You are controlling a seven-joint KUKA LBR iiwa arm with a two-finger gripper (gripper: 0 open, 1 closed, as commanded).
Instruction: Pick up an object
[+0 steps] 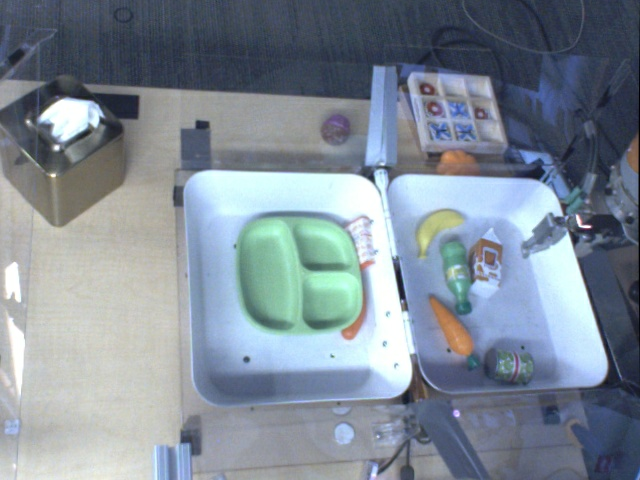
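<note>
Apparently poised for approach, we logged the gripper (548, 232) empty, fingers apart, above the right bin (580, 313), near the carton (487, 263) and banana (439, 229).

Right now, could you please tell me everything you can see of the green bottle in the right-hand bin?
The small green plastic bottle lies on its side in the right-hand shallow white bin, near the bin's middle, its long axis running roughly up and down the view. It looks glossy, with a paler band around its body; label details are too small to read. A yellow banana lies just above it, a small brown-and-white carton close beside it, and an orange carrot just below.
</note>
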